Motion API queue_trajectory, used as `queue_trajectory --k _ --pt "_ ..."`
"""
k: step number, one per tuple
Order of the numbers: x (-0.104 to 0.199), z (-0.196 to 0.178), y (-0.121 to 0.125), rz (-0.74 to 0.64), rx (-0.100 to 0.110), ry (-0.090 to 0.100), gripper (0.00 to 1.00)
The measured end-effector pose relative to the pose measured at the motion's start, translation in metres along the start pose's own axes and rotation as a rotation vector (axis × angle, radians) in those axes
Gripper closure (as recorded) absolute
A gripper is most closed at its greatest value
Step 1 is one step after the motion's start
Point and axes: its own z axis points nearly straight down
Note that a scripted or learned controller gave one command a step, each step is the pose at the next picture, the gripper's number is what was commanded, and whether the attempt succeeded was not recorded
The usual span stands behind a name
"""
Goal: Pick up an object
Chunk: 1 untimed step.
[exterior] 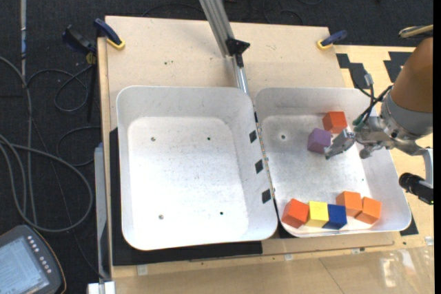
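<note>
Fig.: Arm (413, 89) enters from the right over the right bin (289, 148); left bin (138, 148) alongside. Gripper (342, 144) sits low in the right bin, just beside the purple block (318, 140) and near the orange block (335, 121); the two blocks lie close together, poss. touching. Jaw state: cannot tell, as the fingers are small and blur into the wrist hardware. No block is seen between them, so no grasp is claimed. Along the bin's near wall runs a row, L to R: orange cube (295, 212), yellow cube (318, 211), blue cube (337, 216), then two more orange cubes (360, 206), all packed tight.

Step in hand (judgement): approach to the purple block, the likeliest target. To do it well: centre the fingers across two opp. flat faces, not a corner; keep clear of the orange neighbour so it isn't nudged or pinched in; descend fully before closing; lift straight up. The packed row is a poorer choice, w/ little finger room.
</note>
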Motion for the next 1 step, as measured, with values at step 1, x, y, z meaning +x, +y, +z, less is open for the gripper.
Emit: queue_trajectory --k 1 --pt "0.0094 0.0505 0.0036 -0.001 0.0 0.001 0.0"
